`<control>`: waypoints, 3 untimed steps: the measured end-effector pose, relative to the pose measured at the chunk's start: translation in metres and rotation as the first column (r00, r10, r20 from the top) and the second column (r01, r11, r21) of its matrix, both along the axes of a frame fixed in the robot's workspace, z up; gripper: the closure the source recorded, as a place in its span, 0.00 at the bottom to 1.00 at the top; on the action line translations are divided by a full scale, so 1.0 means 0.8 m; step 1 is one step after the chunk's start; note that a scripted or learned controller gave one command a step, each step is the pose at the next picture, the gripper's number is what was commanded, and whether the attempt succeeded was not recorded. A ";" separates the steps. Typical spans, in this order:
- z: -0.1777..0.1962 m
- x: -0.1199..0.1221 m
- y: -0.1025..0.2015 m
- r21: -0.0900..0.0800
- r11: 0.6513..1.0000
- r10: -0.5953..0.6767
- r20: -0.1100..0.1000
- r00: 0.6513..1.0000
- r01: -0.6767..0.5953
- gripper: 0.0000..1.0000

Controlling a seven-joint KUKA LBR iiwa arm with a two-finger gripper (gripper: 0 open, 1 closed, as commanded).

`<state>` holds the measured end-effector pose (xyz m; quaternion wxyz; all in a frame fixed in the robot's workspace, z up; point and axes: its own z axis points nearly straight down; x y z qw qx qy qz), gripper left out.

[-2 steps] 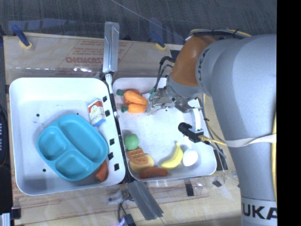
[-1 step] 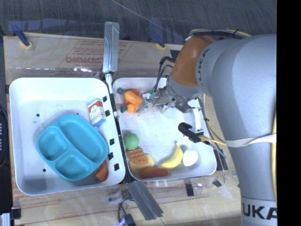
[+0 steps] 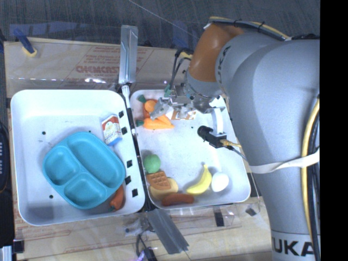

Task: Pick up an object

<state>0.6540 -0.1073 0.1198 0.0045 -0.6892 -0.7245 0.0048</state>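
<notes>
My gripper point(image 3: 166, 106) hangs low at the far end of the right bin point(image 3: 182, 152), just above and beside an orange carrot point(image 3: 157, 124) and a small orange fruit point(image 3: 149, 105). The wrist hides part of that corner. Nearer the front of the same bin lie a green ball point(image 3: 152, 162), a brown waffle point(image 3: 162, 182), a red sausage point(image 3: 176, 199), a yellow banana point(image 3: 200, 181) and a white egg point(image 3: 219, 182). I see nothing lifted off the bin floor.
The left bin point(image 3: 49, 113) holds a blue divided tray point(image 3: 81, 170), a small carton point(image 3: 111, 129) against the dividing wall, and an orange item point(image 3: 117, 199) tucked under the tray's corner. The arm's grey body point(image 3: 266, 118) covers the bench to the right.
</notes>
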 end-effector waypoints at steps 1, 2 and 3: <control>-0.012 0.004 0.002 -0.006 1.000 0.019 0.005 1.000 -0.019 0.00; -0.013 0.004 0.002 -0.006 1.000 0.019 0.005 1.000 -0.019 0.00; 0.018 0.000 0.015 0.001 0.994 0.112 0.002 0.994 -0.112 0.00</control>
